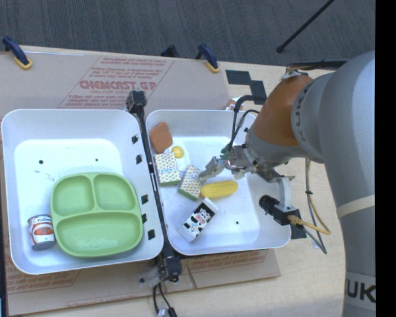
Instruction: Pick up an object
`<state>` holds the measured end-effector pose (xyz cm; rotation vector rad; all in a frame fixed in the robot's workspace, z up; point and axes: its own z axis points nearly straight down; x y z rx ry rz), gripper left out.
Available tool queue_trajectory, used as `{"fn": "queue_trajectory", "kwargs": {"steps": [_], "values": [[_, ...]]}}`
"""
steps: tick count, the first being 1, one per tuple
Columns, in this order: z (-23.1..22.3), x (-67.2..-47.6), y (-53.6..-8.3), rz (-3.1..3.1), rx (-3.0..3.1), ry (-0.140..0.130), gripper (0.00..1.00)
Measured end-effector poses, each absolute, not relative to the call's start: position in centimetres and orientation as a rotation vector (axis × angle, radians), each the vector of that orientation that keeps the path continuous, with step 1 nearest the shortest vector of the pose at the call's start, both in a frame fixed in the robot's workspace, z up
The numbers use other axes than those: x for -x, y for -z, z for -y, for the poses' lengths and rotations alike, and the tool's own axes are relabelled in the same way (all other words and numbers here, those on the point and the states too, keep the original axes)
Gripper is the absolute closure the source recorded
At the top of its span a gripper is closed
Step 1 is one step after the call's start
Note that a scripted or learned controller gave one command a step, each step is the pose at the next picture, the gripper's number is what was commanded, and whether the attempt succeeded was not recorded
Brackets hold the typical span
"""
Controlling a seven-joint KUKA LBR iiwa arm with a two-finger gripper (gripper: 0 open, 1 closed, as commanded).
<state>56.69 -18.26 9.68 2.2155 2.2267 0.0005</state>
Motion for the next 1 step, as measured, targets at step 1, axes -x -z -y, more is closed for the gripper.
{"fn": "queue_trajectory", "kwargs": {"steps": [1], "values": [[11.82,-63.14,-9.61,-2.218,-2.210,0.003,0.00]]}}
